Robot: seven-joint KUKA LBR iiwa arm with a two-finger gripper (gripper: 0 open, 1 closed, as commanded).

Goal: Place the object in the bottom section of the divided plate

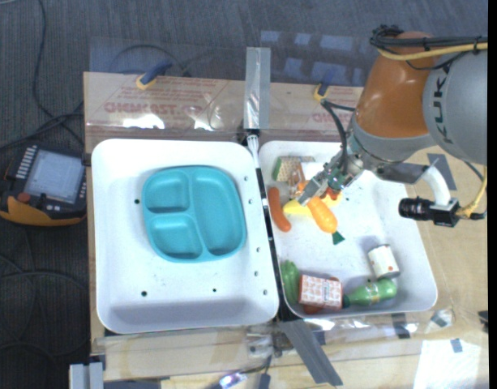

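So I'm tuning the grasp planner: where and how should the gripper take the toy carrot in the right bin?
Grip the carrot across its orange body, near the middle, coming straight down from above. It lies flat and slanted, green tip toward the near right, so the fingers should close across its narrow width. A yellow piece touches its upper left end; the gripper hovers just above there.

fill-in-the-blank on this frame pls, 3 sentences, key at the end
1. The divided plate is colored ____.
2. The plate sits in the ____ bin of the camera view.
3. The pincer hangs over the bin that holds the orange ____ toy, beside the hot dog.

Missing words: teal; left; carrot
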